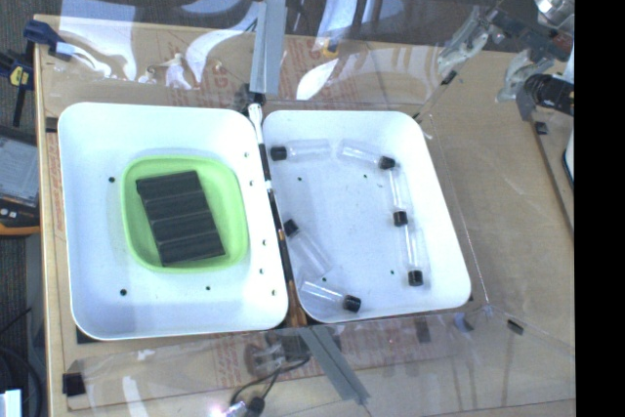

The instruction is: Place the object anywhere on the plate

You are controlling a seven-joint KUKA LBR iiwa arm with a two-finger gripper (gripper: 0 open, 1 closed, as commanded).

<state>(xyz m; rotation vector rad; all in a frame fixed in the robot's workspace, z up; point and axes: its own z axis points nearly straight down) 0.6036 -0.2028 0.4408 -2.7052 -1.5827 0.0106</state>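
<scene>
Dark ribbed block (179, 217): the task's thing. It lies flat on the green plate, inside the rim and slightly askew to it. Nothing grips it. Judged from how it lies, the placing looks done.
Bench (508, 210): the pale surface that bears both bins. It gives the fixed overhead camera one steady working plane.
Left bin (88, 161): a shallow white tray holding only the plate and block. This is likely so that the target stands out against plain white.
Right bin (342, 210): it touches the left bin along their shared edge. It probably serves as the stock side, since loose items are scattered about its floor.
Green plate (133, 202): it sits near the middle of the left bin, well clear of the walls. That leaves room to come down on it from any side. Its raised rim should stop the block sliding off.
Gripper (457, 49): it hangs above the bench beyond the far right corner of the right bin, well apart from the plate and over neither bin. Nothing is seen in it. Whether it is open or closed cannot be told at this slant.
Clear tubes (409, 249): several lie flat around the edge of the right bin, untouched.
Black caps (415, 277): one closes the end of each tube, and they mark where the near-invisible tubes lie.
</scene>
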